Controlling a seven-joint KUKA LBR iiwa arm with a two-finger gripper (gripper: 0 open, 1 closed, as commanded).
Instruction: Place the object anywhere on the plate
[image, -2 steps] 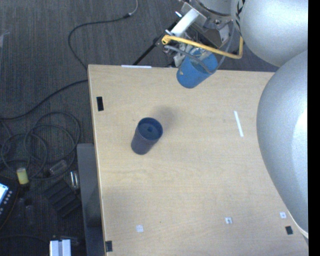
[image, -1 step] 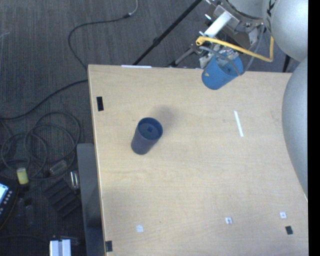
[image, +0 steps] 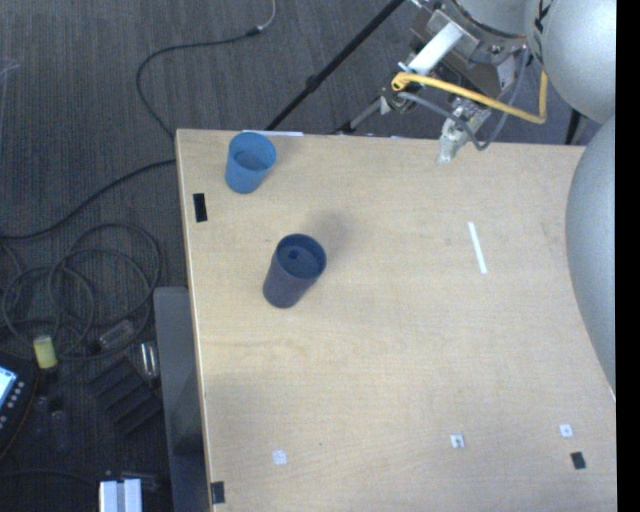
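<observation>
A dark blue cup stands upright on the pale wooden tabletop, left of the middle. A lighter blue cup stands upright near the table's far left corner. My gripper hangs over the far edge of the table, right of centre, below a wrist wrapped in a yellow cable. It is well apart from both cups, and nothing shows in it.
A thin white strip lies on the table's right half. Small black and white markers dot the table's edges. The arm's grey body bulges in along the right side. Cables lie on the dark floor at left.
</observation>
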